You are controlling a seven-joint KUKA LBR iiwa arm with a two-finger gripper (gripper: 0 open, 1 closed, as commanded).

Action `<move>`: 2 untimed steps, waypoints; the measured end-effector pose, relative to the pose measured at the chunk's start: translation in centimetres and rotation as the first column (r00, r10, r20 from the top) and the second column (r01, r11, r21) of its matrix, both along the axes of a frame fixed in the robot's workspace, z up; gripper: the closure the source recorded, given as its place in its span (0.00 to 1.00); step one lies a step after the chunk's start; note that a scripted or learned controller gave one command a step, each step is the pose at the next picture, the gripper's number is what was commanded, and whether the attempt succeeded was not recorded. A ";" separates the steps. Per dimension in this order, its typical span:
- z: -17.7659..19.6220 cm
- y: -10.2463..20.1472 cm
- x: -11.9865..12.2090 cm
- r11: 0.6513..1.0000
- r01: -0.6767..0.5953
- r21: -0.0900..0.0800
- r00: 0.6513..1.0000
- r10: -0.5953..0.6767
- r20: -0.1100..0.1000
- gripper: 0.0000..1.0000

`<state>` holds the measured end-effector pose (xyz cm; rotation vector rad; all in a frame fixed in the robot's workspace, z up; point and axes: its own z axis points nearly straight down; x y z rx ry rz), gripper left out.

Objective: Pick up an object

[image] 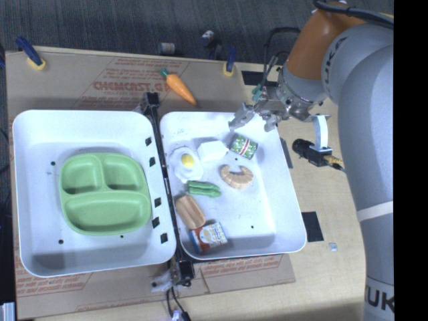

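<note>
Right now I see the gripper [256,118] hovering over the far edge of the right bin [284,206], its fingers spread apart with nothing between them. Just beneath and near it lies a small green can [243,146], beside a white block [212,150]. Also in that bin I count a fried egg [185,160], a croissant [237,176], a green pea pod [204,189], a hot dog [190,211] and a small carton [212,236]. A green divided tray [104,192] sits in the left bin [33,179]. A carrot [180,88] lies on the cardboard behind both bins.
</note>
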<state>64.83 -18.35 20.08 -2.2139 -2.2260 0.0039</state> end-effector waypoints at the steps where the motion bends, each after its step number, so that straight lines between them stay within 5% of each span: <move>1: -10.6 6.8 -2.3 1.000 0.000 -0.001 1.000 0.000 0.005 0.00; 2: -9.7 6.8 -2.3 1.000 -0.004 0.000 1.000 0.004 0.001 1.00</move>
